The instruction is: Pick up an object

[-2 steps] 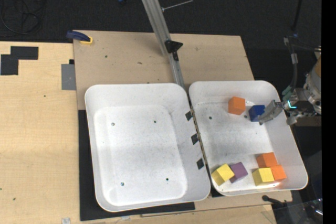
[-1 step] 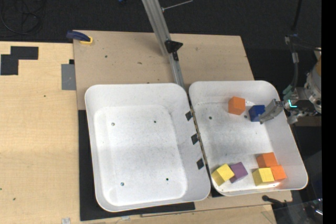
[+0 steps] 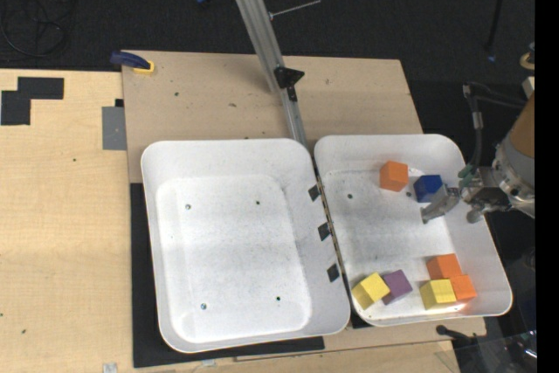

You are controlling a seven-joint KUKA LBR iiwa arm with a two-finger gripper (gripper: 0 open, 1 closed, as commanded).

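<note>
The right bin (image 3: pixel 367 227) holds several small blocks. An orange cube (image 3: pixel 394 176) and a blue cube (image 3: pixel 428 187) sit near its far side. At its near edge lie a yellow block (image 3: pixel 371 288), a purple block (image 3: pixel 397 284), a second yellow block (image 3: pixel 438 293) and two orange blocks (image 3: pixel 445 265) (image 3: pixel 464 287). My gripper (image 3: pixel 456 207) hangs over the bin's right rim, just right of and slightly nearer than the blue cube. Its two fingers stand apart, open, and nothing is between them.
The left bin (image 3: pixel 227 275) lies beside the right one, with black clips (image 3: pixel 323 231) along the shared edge. A slanted aluminium rail (image 3: pixel 259 31) rises behind the bins. A blue clamp (image 3: pixel 131 61) rests at the board's far left corner.
</note>
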